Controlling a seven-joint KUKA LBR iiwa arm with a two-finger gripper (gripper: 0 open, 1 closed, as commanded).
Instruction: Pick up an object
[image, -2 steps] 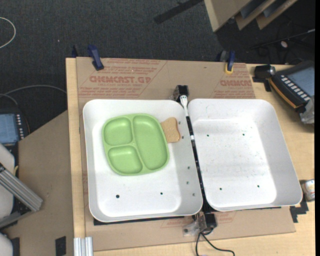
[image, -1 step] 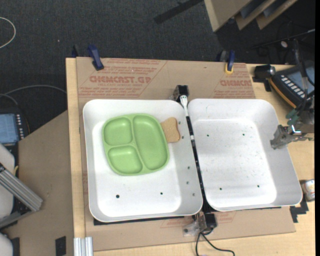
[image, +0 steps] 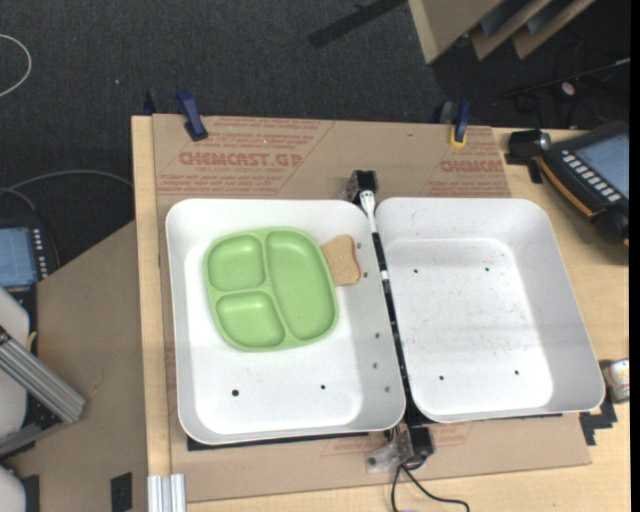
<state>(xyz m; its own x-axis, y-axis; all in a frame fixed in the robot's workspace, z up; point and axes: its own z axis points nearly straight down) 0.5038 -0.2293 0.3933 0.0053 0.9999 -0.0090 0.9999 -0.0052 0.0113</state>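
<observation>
The bench (image: 300, 150) is viewed from a single fixed camera set above it, looking down at a slant toward 12 o'clock. Both bins are taken in whole from a middling height, the left bin (image: 200, 390) at 9 o'clock and the right bin (image: 480, 330) at 3 o'clock. Dark floor (image: 200, 50) is seen past the bench at 12 o'clock.

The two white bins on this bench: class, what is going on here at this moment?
Nothing is being handled right now. The left bin holds a green divided plate lying flat toward its far side, and a small tan sponge-like piece rests against the plate's right edge. The right bin sits beside it, the two rims meeting in the middle. For a pick-up, the plate and the tan piece are the candidates, and neither has been lifted yet.
</observation>
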